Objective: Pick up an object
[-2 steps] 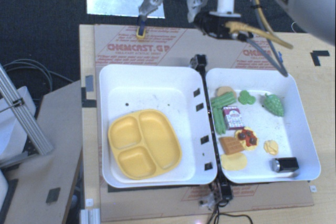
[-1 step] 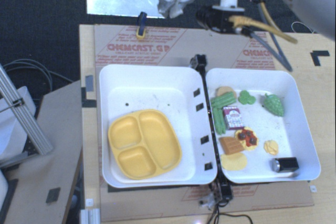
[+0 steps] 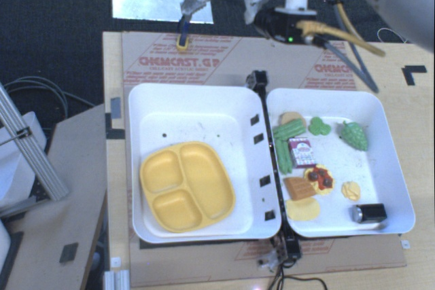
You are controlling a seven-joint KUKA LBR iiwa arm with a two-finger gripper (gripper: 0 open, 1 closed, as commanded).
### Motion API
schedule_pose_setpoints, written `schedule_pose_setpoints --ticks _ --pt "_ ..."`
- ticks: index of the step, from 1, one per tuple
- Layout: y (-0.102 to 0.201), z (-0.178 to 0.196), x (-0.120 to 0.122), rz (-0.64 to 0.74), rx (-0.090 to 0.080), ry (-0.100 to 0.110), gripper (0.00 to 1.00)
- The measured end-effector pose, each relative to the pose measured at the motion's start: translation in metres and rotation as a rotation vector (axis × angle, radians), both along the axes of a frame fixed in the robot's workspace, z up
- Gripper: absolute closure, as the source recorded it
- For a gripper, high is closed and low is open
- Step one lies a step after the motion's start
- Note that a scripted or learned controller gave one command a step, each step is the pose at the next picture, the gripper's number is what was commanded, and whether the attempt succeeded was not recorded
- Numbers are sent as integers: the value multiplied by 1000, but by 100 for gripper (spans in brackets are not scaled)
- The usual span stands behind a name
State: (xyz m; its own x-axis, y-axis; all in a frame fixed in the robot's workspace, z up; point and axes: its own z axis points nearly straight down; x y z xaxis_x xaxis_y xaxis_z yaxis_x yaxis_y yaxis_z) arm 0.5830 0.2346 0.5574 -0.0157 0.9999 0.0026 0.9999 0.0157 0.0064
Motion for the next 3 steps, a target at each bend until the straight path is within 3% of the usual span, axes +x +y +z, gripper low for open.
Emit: schedule_pose_setpoints --ticks 1,2,3 --pt "0 11 0 3 1 -3 100" --pt "0 11 0 5 1 -2 0" --pt "0 23 0 8 1 -6 100"
